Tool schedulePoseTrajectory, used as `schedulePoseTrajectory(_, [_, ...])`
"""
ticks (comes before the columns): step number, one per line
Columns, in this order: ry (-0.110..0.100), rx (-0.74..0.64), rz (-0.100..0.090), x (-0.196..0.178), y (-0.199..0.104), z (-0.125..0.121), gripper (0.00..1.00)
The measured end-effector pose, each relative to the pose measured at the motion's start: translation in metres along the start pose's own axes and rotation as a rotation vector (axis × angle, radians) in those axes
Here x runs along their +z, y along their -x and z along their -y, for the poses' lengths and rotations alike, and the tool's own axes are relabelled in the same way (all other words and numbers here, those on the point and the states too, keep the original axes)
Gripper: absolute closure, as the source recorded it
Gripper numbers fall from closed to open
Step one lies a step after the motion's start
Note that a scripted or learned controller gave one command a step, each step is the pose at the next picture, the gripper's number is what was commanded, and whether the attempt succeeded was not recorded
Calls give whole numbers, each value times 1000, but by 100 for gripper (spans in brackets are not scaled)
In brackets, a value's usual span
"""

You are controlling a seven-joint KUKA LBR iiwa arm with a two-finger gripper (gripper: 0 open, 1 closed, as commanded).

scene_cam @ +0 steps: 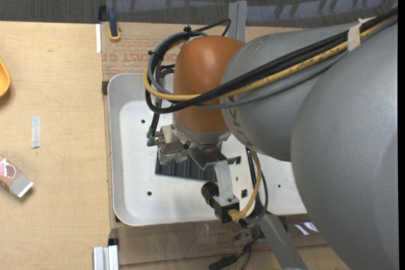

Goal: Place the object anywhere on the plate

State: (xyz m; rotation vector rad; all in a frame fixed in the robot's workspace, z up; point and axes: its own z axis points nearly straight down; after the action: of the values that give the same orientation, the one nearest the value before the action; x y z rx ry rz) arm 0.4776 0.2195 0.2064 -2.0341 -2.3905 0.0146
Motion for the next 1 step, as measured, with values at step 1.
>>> schedulePoseTrajectory(1, [0,1,0,0,0,0,0])
